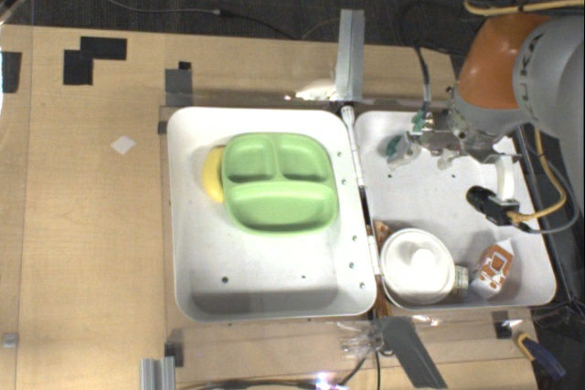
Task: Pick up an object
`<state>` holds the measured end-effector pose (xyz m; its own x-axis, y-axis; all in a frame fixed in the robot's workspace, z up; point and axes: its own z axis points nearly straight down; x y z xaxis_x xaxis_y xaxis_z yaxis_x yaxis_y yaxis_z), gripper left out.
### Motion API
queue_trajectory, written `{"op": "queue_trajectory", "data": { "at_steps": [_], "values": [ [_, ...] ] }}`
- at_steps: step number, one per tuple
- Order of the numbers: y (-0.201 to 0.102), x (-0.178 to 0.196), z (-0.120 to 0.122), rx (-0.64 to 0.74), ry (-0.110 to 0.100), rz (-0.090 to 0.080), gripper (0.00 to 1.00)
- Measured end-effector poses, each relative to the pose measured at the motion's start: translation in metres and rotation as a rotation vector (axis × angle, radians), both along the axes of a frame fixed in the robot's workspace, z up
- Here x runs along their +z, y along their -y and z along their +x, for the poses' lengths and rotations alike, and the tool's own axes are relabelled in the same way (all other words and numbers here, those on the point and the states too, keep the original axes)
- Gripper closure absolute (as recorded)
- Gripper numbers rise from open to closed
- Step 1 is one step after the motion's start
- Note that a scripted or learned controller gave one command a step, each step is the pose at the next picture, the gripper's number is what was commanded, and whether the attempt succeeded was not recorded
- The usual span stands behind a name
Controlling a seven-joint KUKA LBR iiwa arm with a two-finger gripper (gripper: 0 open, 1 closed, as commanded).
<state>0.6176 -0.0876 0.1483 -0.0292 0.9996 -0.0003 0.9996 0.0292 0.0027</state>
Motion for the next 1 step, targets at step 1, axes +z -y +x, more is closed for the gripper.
{"op": "queue_trajectory", "data": {
  "at_steps": [1],
  "values": [
    [-0.0013, -0.0613, 0.0531, 0.065, 0.004, -0.001, 0.00]
  ]
}}
